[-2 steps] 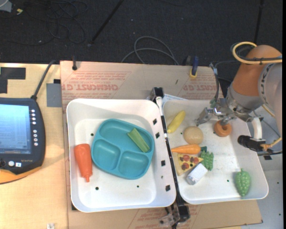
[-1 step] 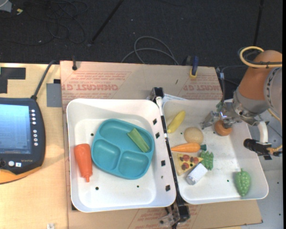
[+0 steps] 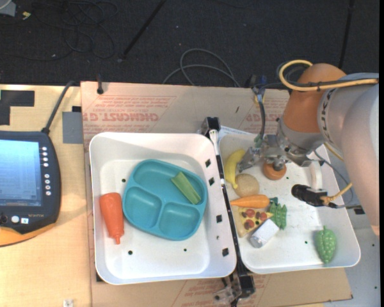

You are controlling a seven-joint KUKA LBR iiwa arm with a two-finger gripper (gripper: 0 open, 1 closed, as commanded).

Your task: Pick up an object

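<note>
Crowding the hand (image 3: 264, 153): banana (image 3: 234, 166), potato (image 3: 247, 185), carrot (image 3: 250, 202).

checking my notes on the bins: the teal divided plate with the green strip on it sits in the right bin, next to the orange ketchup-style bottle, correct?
Not quite. The camera view shows the teal divided plate, with the green strip on it, in the left white bin, not the right one. The orange ketchup-style bottle does lie beside it there.

- Grey arm (image 3: 355, 117) reaching in from the right, bent downward at the wrist.
- Orange band (image 3: 305, 104) just above the wrist.
- End effector (image 3: 267, 157) pointing down, low, fingers too cluttered to read.
</note>
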